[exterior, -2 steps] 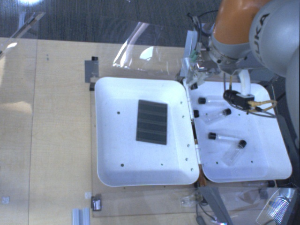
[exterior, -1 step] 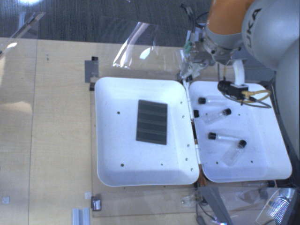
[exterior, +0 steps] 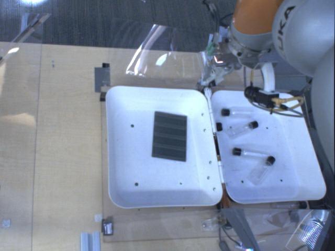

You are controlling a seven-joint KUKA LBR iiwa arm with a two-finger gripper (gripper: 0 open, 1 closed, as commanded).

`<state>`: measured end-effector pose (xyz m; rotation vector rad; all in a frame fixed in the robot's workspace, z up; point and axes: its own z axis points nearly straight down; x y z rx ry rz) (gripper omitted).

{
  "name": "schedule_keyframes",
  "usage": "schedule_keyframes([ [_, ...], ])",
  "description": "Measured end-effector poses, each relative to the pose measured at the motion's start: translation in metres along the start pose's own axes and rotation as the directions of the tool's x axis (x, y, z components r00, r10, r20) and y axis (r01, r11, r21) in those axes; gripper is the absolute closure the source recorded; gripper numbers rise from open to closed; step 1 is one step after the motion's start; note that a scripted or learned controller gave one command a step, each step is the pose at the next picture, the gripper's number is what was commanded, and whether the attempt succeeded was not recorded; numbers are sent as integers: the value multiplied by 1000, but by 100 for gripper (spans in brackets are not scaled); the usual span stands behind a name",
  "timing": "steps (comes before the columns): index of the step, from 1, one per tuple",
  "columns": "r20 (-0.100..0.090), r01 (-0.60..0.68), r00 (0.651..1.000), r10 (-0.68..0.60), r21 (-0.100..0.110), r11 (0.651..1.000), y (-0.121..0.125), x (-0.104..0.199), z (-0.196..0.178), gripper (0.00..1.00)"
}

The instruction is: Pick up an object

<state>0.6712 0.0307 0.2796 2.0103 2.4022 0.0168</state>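
A dark grey ribbed rectangular block [exterior: 169,136] lies flat in the middle of the left bin [exterior: 120,182]. Several clear vials with black caps lie scattered in the right bin [exterior: 309,187], among them one near the far rim [exterior: 234,111], one below it [exterior: 244,127], and one in the middle [exterior: 250,152]. My gripper [exterior: 208,83] hangs over the far end of the seam between the two bins, above their rims. It is well clear of the block and just up-left of the nearest vial. Nothing shows held in it.
The grey arm with its orange band [exterior: 256,9] fills the top right and overhangs the right bin's far corner. A small grey bracket [exterior: 102,77] stands at the left bin's far left corner. Wooden bench surface [exterior: 47,140] stretches to the left.
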Motion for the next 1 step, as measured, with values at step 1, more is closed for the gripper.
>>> schedule_keyframes([
  [1,0,-55,999,55,6,998,-2,-5,1,100],
])
